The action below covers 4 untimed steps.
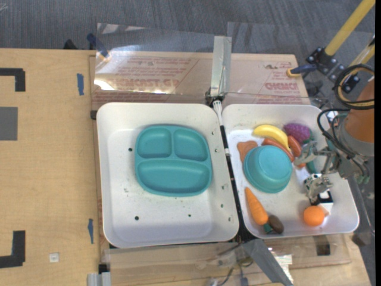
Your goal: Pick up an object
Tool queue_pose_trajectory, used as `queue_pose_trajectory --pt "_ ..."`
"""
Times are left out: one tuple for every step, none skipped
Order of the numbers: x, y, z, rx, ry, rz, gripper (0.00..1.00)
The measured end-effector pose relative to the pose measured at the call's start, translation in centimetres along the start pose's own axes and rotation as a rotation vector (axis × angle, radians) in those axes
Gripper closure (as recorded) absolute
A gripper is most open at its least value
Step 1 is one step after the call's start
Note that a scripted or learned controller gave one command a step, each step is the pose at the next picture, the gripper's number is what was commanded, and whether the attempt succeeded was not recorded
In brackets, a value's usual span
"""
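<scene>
1. Looking down from the camera view, two white bins are seen side by side on the bench. A teal plate [174,159] with three parts is laid in the left bin [113,219].
2. In the right bin [345,219], toy food is gathered: a teal bowl [269,168], a yellow banana [271,130], purple grapes [297,130], a long carrot [256,205] and a small orange ball [314,215].
3. The gripper [319,186] is seen near the right side of that bin, just above the orange ball and just beside the bowl. It cannot be told if the gripper is wide or narrow, because its tip is small and mixed up with wires. Nothing is seen held in it.
4. The orange ball is judged to be the nearest thing to be picked up. It lies near the front right corner of the bin, just below the gripper tip, apart from the carrot and close to the bin wall.
5. The ball is thought to be light, hard and smooth, so it may roll or slip away when pushed. It is best taken across its middle, with one finger on each side, from straight above.
</scene>
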<state>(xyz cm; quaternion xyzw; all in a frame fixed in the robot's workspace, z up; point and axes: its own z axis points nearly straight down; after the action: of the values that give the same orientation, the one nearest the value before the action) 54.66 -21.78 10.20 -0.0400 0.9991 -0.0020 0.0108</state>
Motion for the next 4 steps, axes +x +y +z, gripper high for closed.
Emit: queue_pose_trajectory --pt "-3.3 1.4 1.4 -0.002 0.01 0.017 0.0" --pt "-3.8 1.4 -0.1 0.002 -0.005 0.015 1.0" --pt "-3.8 1.4 0.1 0.001 -0.004 0.016 0.0" --pt "-8.9 1.0 1.6 -0.003 0.013 0.078 0.0"
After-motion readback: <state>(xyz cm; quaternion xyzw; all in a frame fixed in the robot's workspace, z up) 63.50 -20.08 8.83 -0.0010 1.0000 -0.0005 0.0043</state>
